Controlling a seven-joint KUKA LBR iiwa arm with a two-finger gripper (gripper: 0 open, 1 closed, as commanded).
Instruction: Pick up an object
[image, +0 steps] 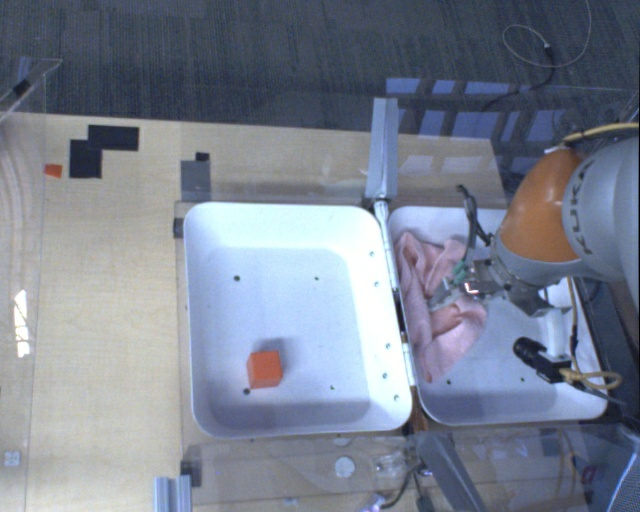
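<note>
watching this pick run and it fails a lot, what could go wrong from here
1. The gripper is down on the crumpled pink cloth in the right bin. It may catch only a loose fold, which could slip free on the lift.
2. The cloth lies against the bin's left wall, so a lift could drag it over that rim and snag.
</note>
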